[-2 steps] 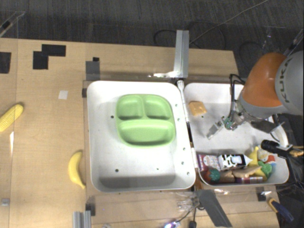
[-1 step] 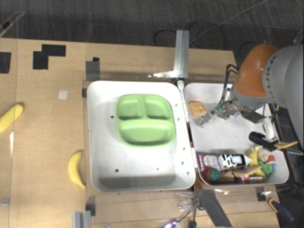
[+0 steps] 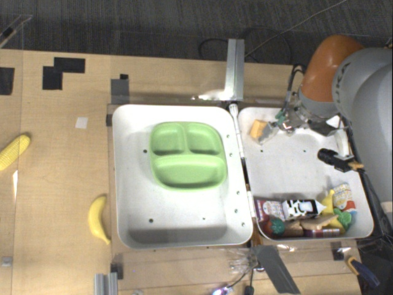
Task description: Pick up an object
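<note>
A small yellow wedge-shaped object [image 3: 256,128] lies in the far left corner of the right bin [image 3: 288,165]. My gripper [image 3: 270,131] reaches in from the right and hangs just to the right of the wedge, very close to it or touching it. Along the right bin's near edge lies a pile of items: a dark red and white packet [image 3: 288,208], a green piece [image 3: 277,227], a brown piece [image 3: 312,227] and yellow and red toys [image 3: 341,205].
The left bin [image 3: 129,165] holds a green divided plate [image 3: 186,153]. On the bench to the left of the bins lie a banana [image 3: 98,219] and a yellow corn cob [image 3: 13,152]. A metal post [image 3: 235,66] stands behind the bins.
</note>
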